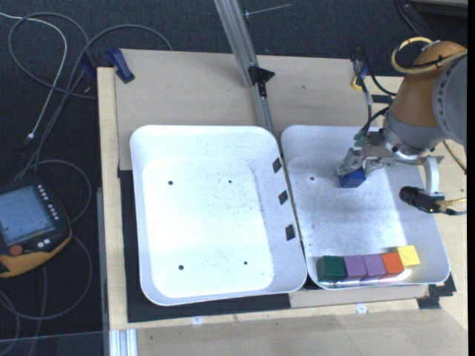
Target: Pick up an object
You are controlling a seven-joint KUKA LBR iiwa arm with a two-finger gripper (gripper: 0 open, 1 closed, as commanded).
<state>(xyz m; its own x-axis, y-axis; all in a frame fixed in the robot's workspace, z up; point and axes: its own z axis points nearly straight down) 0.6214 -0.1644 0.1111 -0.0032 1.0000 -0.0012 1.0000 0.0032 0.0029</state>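
My gripper [356, 170] reaches in from the right over the back half of the right bin [326, 206]. A small blue block [353, 177] sits between its fingertips, and the fingers are shut on it. Along this bin's front edge lies a row of blocks: green [332, 267], two purple [364, 265], orange [392, 262] and yellow [409, 256]. The grey arm with its orange band [423, 73] rises at the upper right.
The left bin [148, 199] sits beside the right one, with black clips [283, 197] on the shared rim. A slanted aluminium pole [241, 43] stands behind the bins. A teach pendant [30, 225] and cables lie left of the bench.
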